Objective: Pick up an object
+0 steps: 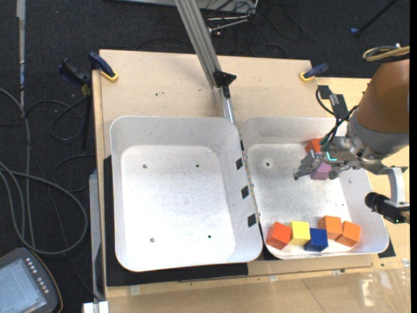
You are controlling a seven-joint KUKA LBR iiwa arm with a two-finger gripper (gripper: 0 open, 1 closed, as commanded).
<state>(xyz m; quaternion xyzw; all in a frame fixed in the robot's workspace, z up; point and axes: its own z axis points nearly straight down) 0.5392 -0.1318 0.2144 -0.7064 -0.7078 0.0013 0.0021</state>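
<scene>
My gripper [318,166] is low over the upper right part of the right bin [260,158]. A purple block [320,171] shows directly under it, partly hidden by the gripper body. A red-orange block [315,146] lies just behind the gripper, touching or very close to it. Along the right bin's front edge sits a cluster: an orange block [280,234], a yellow block [300,231], a blue block [317,240] and two more orange blocks [333,225] [351,233]. Whether the purple block is gripped cannot be told.
The left bin [130,175] is beside the right one, the two sharing a raised middle rim [246,188]. A slanted metal pole [199,31] stands behind the bins. Clamps [104,67] [314,72] sit at the bench's back corners.
</scene>
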